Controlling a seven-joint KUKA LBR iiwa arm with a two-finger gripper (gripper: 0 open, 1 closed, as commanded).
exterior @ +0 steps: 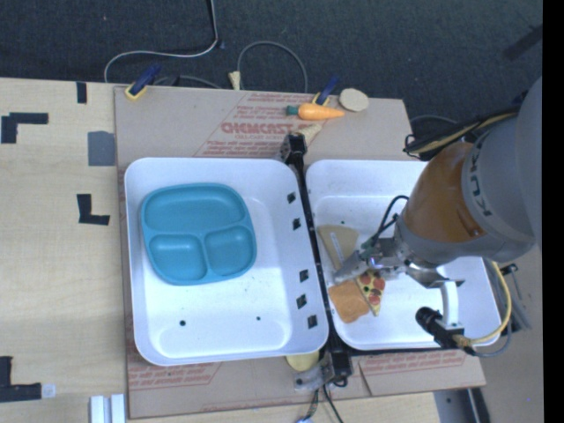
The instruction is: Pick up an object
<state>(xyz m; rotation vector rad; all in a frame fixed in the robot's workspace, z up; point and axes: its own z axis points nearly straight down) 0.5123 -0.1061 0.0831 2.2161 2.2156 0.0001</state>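
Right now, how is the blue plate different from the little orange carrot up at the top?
The blue plate is big, flat and split into three sections; the carrot is small, long and pointed. The plate lies inside the left bin; the carrot lies outside both bins, on the cardboard behind them. The plate is blue, the carrot orange. Both sit well apart from the gripper.

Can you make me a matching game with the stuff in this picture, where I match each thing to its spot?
Things:
1. blue plate
2. toy carrot
3. pizza slice
4. gripper

Places:
A. on the cardboard behind the bins
B. in the left bin
C. low over the right bin, right above the toys
D. in the right bin, beside a tan toy

Pairs: 1-B, 2-A, 3-D, 4-C
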